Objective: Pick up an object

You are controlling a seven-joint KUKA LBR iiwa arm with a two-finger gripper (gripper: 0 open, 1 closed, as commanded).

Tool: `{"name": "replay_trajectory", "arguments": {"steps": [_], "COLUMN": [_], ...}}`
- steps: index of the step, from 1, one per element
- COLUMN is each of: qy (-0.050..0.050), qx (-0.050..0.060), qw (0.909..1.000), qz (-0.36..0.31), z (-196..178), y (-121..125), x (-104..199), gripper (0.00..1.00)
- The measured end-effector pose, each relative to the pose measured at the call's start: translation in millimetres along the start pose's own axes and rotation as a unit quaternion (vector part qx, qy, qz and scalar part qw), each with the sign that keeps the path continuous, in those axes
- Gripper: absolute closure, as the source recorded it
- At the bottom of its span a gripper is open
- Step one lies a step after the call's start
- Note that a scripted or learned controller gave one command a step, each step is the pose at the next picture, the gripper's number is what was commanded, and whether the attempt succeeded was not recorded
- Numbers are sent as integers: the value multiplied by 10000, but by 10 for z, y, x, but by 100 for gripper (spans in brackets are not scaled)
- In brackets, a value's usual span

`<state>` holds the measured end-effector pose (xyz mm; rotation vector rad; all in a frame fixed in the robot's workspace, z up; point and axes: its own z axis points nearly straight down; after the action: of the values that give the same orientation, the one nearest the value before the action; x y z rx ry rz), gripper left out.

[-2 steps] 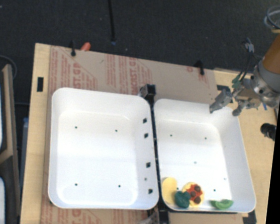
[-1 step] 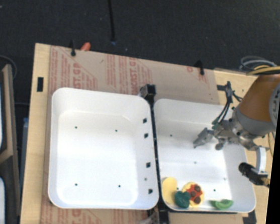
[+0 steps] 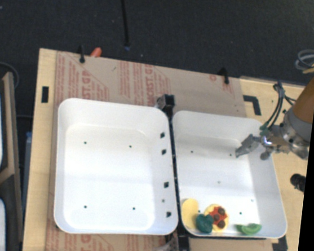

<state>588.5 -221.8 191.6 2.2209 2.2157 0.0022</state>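
Positioning is the whole problem at this point: the grey two-finger end effector (image 3: 252, 147) hangs over the far right part of the right-hand shallow white bin (image 3: 219, 175), its two fingers spread apart in a V with nothing between them. The things worth picking lie well apart from it, bunched against that bin's near wall: a pale yellow rounded piece (image 3: 189, 206), a dark teal lump (image 3: 204, 223) touching a yellow toy with red and dark patches (image 3: 218, 215), and, a little toward the tabletop's right edge, a small green curved piece (image 3: 249, 228). In my judgement the step in hand is the approach, and the green piece looks the easiest target because it lies on its own, whereas the teal lump and the patched toy crowd each other and could be pushed aside by a finger landing between them. A good descent would bring the fingers down astride the chosen thing, clear of the bin's near wall, which is close enough to block one finger. The left-hand white bin (image 3: 112, 168) toward the tabletop's left edge plays no part in this.
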Motion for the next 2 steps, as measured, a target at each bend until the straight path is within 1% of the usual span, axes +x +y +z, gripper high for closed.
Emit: {"name": "replay_trajectory", "arguments": {"steps": [1, 2], "qy": [17, 7], "qx": [49, 6], "qw": [10000, 10000], "qz": [4, -12], "z": [705, 313], "y": [-785, -990], "x": [70, 311], "gripper": [0, 0]}}
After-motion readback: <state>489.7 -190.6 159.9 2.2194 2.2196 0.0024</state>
